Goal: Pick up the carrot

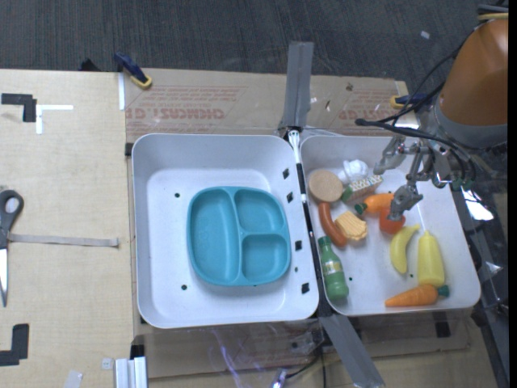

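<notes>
Tool (pixel 401 203) lowered into right bin (pixel 460 241), fingers closed around small orange piece beside tomato (pixel 391 222); whether that piece is a carrot, impossible to tell. Whole carrot (pixel 414 296) lying near bin's front wall, just below banana (pixel 401 249) and yellow bottle (pixel 430 259). Blue divided plate (pixel 240 236) in left bin (pixel 153 241).

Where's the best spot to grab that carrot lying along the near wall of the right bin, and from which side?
Probably the thick middle of the carrot, coming straight down from above. It lies flat and nearly parallel to the bin wall, its green end touching the yellow bottle, so the fingers should close across its width, wall side to bin-centre side.
</notes>
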Action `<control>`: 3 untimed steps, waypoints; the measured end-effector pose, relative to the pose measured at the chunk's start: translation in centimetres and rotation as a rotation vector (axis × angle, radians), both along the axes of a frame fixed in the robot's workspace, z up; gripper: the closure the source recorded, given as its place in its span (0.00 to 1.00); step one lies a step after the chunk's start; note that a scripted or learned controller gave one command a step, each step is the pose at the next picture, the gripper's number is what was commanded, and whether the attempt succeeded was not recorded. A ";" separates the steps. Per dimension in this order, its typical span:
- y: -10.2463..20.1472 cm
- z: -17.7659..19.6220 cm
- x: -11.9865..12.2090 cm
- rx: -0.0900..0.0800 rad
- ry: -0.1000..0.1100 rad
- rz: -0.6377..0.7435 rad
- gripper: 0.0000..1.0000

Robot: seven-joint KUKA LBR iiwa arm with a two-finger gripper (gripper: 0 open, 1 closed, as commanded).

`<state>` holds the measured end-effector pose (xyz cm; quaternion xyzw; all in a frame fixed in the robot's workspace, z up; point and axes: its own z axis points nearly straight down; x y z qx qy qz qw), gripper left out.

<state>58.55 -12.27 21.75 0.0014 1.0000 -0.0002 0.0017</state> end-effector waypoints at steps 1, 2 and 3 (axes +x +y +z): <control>-2.0 -11.0 1.9 0.000 -0.003 -0.117 0.00; 2.2 -12.4 -1.6 0.001 0.000 -0.117 0.00; 0.9 -12.4 1.5 0.001 -0.002 -0.422 0.00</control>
